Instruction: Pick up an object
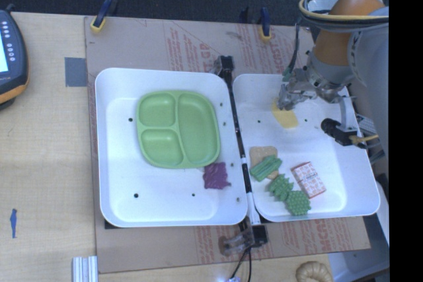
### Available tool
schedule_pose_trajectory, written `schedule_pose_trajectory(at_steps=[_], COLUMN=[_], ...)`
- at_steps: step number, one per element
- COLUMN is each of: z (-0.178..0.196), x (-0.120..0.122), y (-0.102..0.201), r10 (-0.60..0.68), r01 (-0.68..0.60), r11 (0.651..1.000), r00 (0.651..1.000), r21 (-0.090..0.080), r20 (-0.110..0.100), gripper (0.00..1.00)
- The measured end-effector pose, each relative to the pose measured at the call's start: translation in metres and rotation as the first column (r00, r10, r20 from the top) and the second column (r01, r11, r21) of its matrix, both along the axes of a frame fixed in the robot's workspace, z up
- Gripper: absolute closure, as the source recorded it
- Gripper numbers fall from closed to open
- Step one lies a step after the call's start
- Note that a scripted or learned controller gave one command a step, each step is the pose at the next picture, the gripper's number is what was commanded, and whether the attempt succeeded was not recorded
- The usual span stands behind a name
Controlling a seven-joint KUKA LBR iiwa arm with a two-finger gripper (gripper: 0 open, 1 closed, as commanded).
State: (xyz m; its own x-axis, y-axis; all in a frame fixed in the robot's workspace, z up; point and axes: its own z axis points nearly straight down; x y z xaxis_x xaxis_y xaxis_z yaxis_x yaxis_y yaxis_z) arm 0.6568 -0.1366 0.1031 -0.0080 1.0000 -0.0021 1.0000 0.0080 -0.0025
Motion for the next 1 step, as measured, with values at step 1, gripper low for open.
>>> schedule_pose_trajectory(at_steps=[1], z=[-0.0005], x=[-0.0002], y=[0.0000], r10=[0.001], r01=[-0.001], r11=[1.000], r00=[1.000], r21=[0.000], r20=[-0.001], gripper=[0.00])
